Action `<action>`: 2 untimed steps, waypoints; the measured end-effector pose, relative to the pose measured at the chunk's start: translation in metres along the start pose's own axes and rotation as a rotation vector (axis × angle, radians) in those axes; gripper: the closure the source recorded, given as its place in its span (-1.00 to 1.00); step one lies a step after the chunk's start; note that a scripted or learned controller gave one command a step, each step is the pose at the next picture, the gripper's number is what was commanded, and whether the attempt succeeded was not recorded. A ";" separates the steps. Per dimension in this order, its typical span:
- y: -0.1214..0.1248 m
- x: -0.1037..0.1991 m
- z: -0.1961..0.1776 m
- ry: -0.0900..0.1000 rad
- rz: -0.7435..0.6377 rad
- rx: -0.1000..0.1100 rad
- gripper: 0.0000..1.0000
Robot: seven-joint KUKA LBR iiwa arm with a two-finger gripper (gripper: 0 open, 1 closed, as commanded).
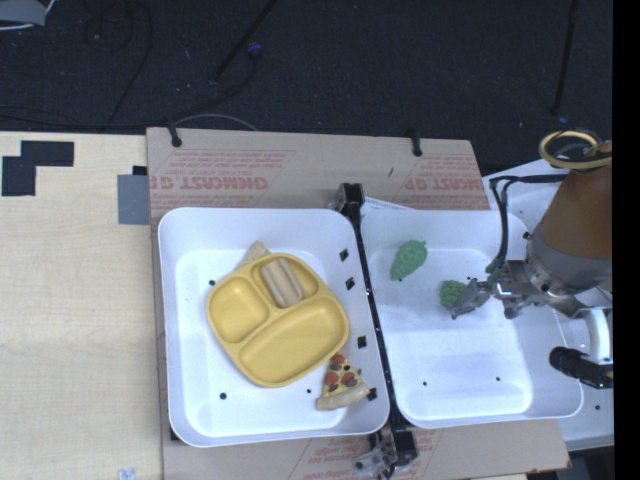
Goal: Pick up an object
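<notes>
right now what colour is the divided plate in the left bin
Yellow. The divided plate shows best in the camera view, lying in the left bin.

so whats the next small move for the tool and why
Probably a short nudge further left and down onto the small green object. The tool sits right at that object's edge in the right bin, but nothing is visibly between its fingers, so a grasp does not look secured yet.
</notes>
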State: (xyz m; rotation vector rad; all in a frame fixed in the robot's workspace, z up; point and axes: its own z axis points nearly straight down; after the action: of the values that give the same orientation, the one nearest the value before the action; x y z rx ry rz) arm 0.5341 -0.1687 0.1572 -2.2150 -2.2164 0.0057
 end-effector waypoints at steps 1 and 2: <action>0.002 0.001 0.064 0.000 0.001 0.000 -1.00; 0.002 0.001 0.070 -0.001 0.002 -0.003 -1.00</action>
State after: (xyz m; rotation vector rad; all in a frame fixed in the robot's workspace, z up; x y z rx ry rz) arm 0.5354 -0.1674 0.0871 -2.2199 -2.2159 0.0030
